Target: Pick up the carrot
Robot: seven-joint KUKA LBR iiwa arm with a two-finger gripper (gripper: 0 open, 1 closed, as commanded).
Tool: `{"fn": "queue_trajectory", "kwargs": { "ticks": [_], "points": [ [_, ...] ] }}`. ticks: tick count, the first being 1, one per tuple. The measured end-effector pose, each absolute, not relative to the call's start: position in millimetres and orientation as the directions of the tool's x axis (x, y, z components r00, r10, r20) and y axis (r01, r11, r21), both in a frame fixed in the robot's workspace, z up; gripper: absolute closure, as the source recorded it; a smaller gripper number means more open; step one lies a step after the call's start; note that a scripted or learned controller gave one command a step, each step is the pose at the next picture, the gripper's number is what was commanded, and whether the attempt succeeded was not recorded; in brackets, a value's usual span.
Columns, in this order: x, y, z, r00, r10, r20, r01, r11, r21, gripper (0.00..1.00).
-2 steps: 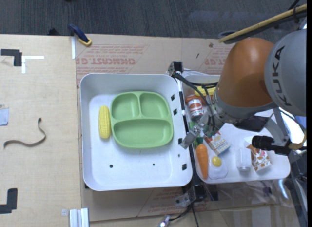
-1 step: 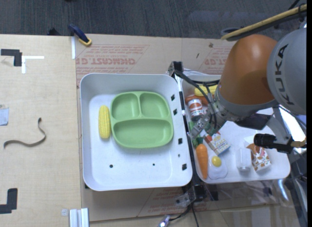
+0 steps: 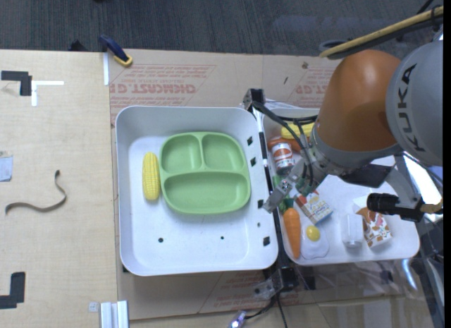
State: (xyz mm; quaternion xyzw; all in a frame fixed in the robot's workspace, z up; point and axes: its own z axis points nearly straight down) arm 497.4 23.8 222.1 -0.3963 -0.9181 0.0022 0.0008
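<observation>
The tool (image 3: 285, 194) hangs low at the left edge of the right bin (image 3: 402, 249), just above the top end of the carrot (image 3: 292, 231); whether it is open or closed cannot be told. The carrot lies lengthwise along that bin's left wall, beside a small carton (image 3: 316, 207). This looks like the approach; next would be a descent and squeeze across the carrot. The left bin (image 3: 190, 256) holds a green plate (image 3: 206, 173) and corn (image 3: 150, 175).

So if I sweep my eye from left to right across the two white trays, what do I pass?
Corn cob → green divided plate → carrot → small white cup → little carton. The gripper hangs just above the carrot, among a can and other items too crowded to order.
</observation>
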Motion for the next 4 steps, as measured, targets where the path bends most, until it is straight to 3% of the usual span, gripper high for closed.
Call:
{"fn": "queue_trajectory", "kwargs": {
  "ticks": [1, 2, 3, 4],
  "points": [
    [498.3, 22.8, 230.3, -0.687, 0.727, -0.001, 0.727, 0.687, -0.006, 1.00],
    [498.3, 22.9, 230.3, -0.686, 0.727, -0.001, 0.727, 0.686, -0.006, 0.00],
    [477.4, 13.3, 190.6, -0.698, 0.716, 0.001, 0.716, 0.698, -0.003, 0.00],
    [477.2, -49.2, 190.5, -0.295, 0.956, -0.001, 0.956, 0.295, -0.003, 0.00]
  ]
}}
